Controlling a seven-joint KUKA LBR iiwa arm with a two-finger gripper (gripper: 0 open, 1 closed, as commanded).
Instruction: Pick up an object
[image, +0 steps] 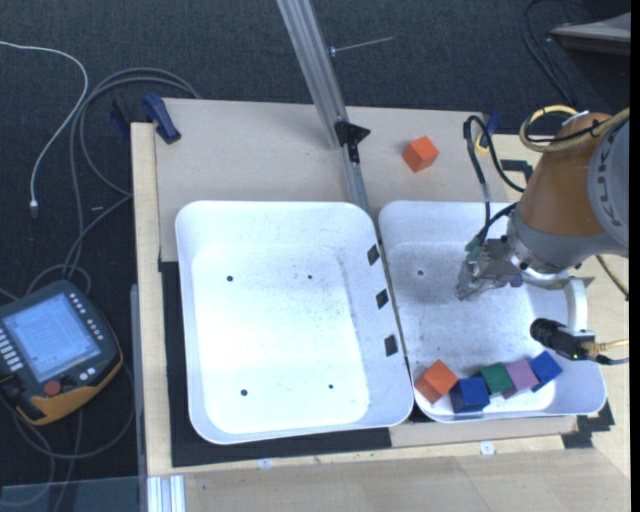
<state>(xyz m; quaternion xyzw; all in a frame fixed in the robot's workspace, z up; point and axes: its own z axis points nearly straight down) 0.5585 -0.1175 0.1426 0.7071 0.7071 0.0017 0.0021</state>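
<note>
The tan wooden table (250, 150) carries two shallow white plastic bins side by side: the left bin (200, 300) and the right bin (400, 225). The grey arm with the orange band (570, 190) reaches in from the right, and its gripper (475, 280) hangs over the upper middle of the right bin's floor. Whether the fingers are apart or together cannot be told; nothing is seen between them. The candidate objects lie in a row along the near edge of the right bin, below the gripper and well apart from it: an orange cube (436, 381), a dark blue cube (469, 395), a green cube (497, 381), a lilac cube (522, 375) and a second blue cube (545, 367), packed close or touching. All are small, plain-faced blocks. Another orange cube (421, 153) sits on the table beyond the bins. In my judgement no pick has begun.
</note>
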